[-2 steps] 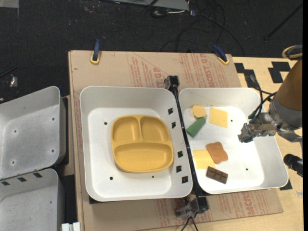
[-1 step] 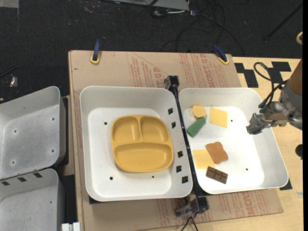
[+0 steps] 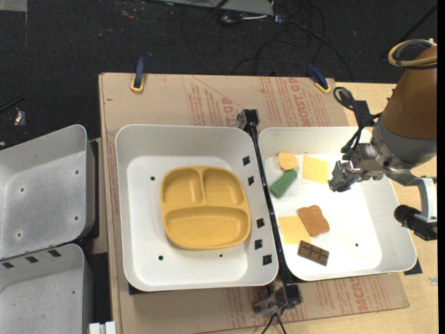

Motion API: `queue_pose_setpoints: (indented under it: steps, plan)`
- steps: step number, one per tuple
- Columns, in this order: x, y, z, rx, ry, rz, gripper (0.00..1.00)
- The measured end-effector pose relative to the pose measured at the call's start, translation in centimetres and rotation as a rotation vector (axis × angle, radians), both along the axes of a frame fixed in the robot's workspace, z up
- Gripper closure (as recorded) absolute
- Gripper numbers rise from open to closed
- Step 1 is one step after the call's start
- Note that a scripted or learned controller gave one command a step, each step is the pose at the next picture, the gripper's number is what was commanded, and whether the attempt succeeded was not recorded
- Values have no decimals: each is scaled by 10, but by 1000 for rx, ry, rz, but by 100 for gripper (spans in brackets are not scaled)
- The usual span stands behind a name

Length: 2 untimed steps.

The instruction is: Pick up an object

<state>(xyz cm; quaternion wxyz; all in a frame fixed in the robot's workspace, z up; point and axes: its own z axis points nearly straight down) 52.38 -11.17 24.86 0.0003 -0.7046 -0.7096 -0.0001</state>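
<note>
A dark floor strewn with cables surrounds the desk [image 3: 174,99], a brown board that carries two shallow white bins side by side. In the right bin [image 3: 389,249], the tool [image 3: 339,179] hangs low near the bin's centre, reaching in from the 3 o'clock side on the grey arm [image 3: 410,127]; nothing shows between its tips, but whether it is spread or closed I cannot tell. At about 9 o'clock from the tool, just beside it, lies a pale yellow square [image 3: 316,168]; further toward 9 o'clock sit a small orange piece [image 3: 287,161] and a green block [image 3: 283,184]. Toward 7 o'clock lie an orange-brown slab [image 3: 313,220], a yellow flat piece [image 3: 288,229] and a dark chocolate-like bar [image 3: 313,254]. The left bin [image 3: 132,256] holds a yellow divided plate [image 3: 206,207].
</note>
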Motion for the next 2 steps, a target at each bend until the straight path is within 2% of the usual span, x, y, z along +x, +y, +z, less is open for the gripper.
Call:
queue_pose_setpoints:
  steps: [1, 2]
  plan:
    - [12, 49, -13, 0, 1, 1, 100]
    - [20, 111, -19, 0, 0, 0, 100]
